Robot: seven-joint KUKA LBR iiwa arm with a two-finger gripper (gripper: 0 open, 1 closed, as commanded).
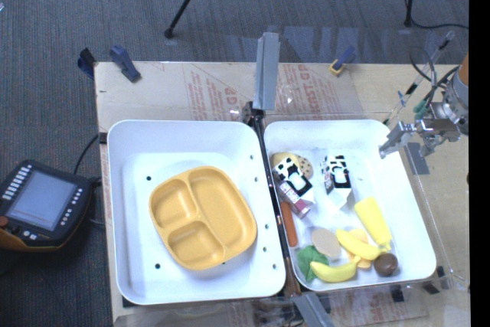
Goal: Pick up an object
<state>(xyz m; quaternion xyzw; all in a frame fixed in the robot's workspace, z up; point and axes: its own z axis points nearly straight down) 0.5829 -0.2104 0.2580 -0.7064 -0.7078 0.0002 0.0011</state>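
Toy food items point(337, 230) lie piled in the right bin point(413, 199); left bin point(122, 165) holds a yellow divided plate point(201, 218). I see the claw point(406, 143) above the right bin's far right rim, carrying nothing; its opening I cannot tell.

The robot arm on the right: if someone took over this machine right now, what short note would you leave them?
Gripper: above the right bin's upper right edge, holding nothing visible.
Things: toy food piled in the right bin, including two black-and-white cartons, a yellow block and a banana. The left bin holds a yellow divided plate.
Done: nothing picked up.
Left: lower into the right bin, grasp one item, lift it.
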